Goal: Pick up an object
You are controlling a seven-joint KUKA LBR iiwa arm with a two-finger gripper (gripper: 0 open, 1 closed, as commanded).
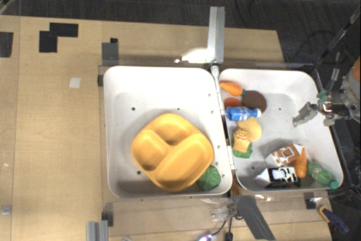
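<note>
Hovering at the right bin's (316, 84) far edge, the gripper (307, 114) looks open and holds nothing; it should descend squarely over one isolated toy, perhaps the blue bottle (242, 114).

Even overhead lighting; glare patch at 12 o'clock above the bins (163, 79); soft focus, mild shadows.

Bare right bin (282, 84) centre — toys (242, 114) leftward
</note>
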